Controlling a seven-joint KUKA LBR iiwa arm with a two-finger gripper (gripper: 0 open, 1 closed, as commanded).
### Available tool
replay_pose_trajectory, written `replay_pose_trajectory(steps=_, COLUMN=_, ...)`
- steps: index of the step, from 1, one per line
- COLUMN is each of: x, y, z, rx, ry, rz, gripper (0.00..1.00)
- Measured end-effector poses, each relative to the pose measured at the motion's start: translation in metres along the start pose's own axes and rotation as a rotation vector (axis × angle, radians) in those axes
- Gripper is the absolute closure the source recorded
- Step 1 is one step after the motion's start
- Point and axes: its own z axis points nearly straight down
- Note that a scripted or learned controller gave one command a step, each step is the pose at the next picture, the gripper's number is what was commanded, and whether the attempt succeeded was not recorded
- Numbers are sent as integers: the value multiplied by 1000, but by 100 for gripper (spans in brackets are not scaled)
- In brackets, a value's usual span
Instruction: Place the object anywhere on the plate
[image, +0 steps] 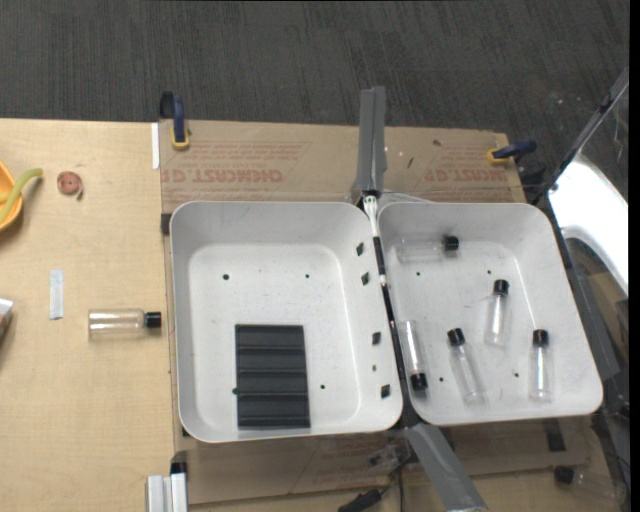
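Standing by the bench, I note the plate (271, 377), a dark ribbed slab, lying flat in the near part of the left bin (185, 300) with nothing on it. The task is not yet done.

Five clear vials (497, 312) with black caps lie in the right bin (560, 260), all on their sides and apart from one another.
- The top vial (425, 247) lies crosswise near the far wall, cap to the right.
- The wall vial (412, 355) lies just beside the wall shared with the left bin, cap toward the near side. It is nearest the plate and, in my judgement, the hardest to grip because the wall is so close.
- The other three lie in the open floor of the bin, long axes running roughly far to near, caps at the far ends.

Claw: I cannot tell how wide it stands or whether it has hold of anything.

Governing relation: the arm enters from the right, so the vials lie on its own side and the plate lies beyond them to the left, across the shared wall. I judge a vial must be gripped across its long axis, lifted over that wall and carried left.

A sixth vial (120, 321) lies on the bench (80, 250), outside both bins.
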Motion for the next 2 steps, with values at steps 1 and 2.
replay_pose_trajectory(steps=1, x=-54, y=-11, z=0, rx=0, ry=0, rz=1, gripper=0)
replay_pose_trajectory(steps=2, x=37, y=-73, z=0, rx=-1, ry=1, rz=-15, gripper=0)
